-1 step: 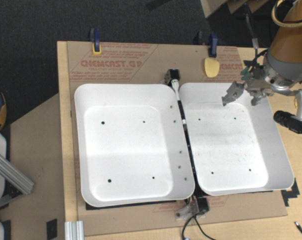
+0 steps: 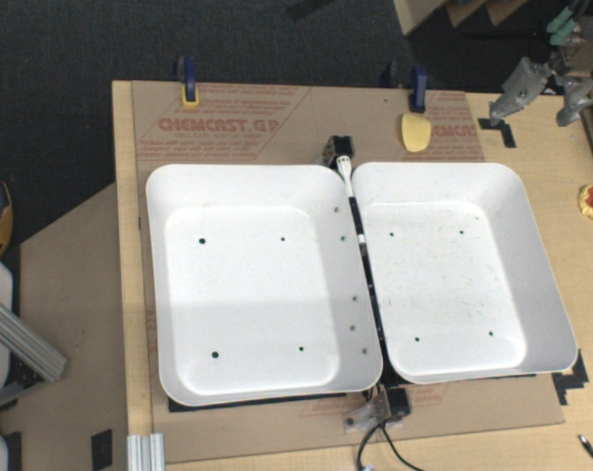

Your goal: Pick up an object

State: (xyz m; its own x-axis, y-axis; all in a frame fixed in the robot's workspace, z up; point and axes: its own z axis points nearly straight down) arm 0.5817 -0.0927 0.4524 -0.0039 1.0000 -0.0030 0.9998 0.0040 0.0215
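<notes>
Camera view: pincer [image 2: 544,84] beyond the right bin [image 2: 534,204], state untellable; yellow lump [image 2: 415,132] nearby.

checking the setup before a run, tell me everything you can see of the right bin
The right bin is a shallow white tray, plastic by its look, roughly square with rounded corners and a raised rim around a flat floor. Four small dark dots sit near the floor's corners, and fine dark specks are scattered across it. It lies flat on the brown board, its left rim against the left bin along a dark strip. Its near right corner overhangs the board's edge.
</notes>
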